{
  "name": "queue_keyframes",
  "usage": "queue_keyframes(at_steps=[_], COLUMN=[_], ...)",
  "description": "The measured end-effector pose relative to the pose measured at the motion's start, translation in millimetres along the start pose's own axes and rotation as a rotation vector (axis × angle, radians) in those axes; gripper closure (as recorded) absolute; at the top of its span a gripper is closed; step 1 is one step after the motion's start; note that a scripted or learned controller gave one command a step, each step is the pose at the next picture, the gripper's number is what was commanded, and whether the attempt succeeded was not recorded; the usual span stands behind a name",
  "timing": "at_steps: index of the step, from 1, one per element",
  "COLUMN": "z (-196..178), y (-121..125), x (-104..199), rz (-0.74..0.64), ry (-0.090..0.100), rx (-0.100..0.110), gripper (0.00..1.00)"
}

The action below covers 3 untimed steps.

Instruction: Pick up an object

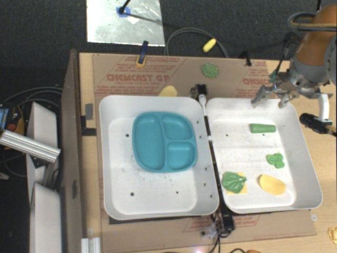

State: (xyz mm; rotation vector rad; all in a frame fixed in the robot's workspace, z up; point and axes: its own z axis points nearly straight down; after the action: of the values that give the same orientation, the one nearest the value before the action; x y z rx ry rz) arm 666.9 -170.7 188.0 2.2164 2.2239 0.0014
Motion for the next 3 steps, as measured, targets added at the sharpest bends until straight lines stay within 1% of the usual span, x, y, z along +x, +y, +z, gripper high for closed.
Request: queue_keyframes(at_steps=[1, 2, 3], z=[98.5, 102.3, 11.2], y=[-24.4, -5.1, -1.4], x=[-18.3, -36.2, 29.5], rz=[0.003, 0.0, -0.008], ry=[0.0, -0.001, 0.001], rx=[0.004, -0.003, -0.011], gripper=[0.0, 0.0, 0.0])
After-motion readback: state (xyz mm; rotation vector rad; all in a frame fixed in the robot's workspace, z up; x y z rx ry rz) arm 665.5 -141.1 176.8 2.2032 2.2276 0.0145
